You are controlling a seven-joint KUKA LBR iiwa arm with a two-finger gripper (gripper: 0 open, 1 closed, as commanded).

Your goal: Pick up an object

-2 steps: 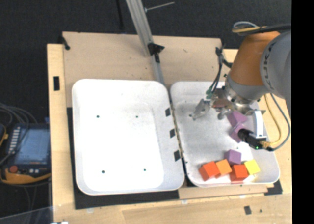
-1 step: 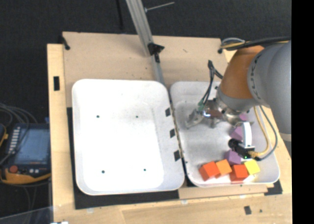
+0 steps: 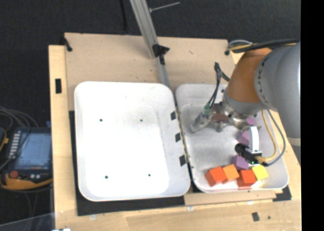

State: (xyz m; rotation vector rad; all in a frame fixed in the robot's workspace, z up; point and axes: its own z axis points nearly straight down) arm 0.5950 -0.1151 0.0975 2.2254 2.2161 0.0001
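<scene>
- Far left, off the bench, a pendant [image 3: 31,155] with a lit bluish screen lies on the dark floor, cables beside it.
- Onto the bench [image 3: 121,58]: bare pale board, with a grey rail [image 3: 144,14] slanting down from the top to a black clamp near the bins.
- Left bin [image 3: 124,139]: white floor with four small dark dots on it.
- Right bin [image 3: 202,98] touches the left one along the middle, black clips at the seam.
- In the right bin's upper middle the gripper [image 3: 205,119] sits low over the bin floor, grey fingers pointing left; how far apart they stand I cannot tell, and I can see no object between them.
- Along the near edge of that bin, a row of blocks: an orange block [image 3: 216,175], a lighter orange one [image 3: 231,172] touching it, then a red-orange block [image 3: 247,177] and a yellow block [image 3: 260,172].
- Just above that row, a purple block [image 3: 241,161]; another purple piece [image 3: 246,136] lies higher, close under the wrist.
- All these blocks are well to the right of and below the gripper tip, apart from it.
- Right side: the arm [image 3: 276,80], orange band then grey body, looms over the bin's far right corner, cables looping beside it.
</scene>
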